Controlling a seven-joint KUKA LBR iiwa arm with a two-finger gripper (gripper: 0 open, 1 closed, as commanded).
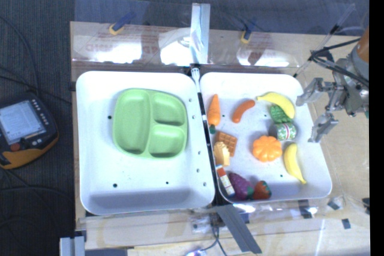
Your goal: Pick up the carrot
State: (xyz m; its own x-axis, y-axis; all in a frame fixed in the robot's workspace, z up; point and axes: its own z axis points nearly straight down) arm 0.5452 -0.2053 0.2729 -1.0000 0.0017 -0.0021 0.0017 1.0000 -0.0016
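Camera view takes in the bench (84, 33) with two white bins: the left bin (96, 189) carries one green divided plate (150, 123), the right bin (312, 189) a heap of toy food. Outside its right rim hangs the claw (321, 110), fingers spread and holding nothing. Two bananas (278, 101) lie among the food. One carrot (213, 110) lies against the right bin's left wall; it looks light, stiff, smooth plastic, best pinched across its thicker middle.
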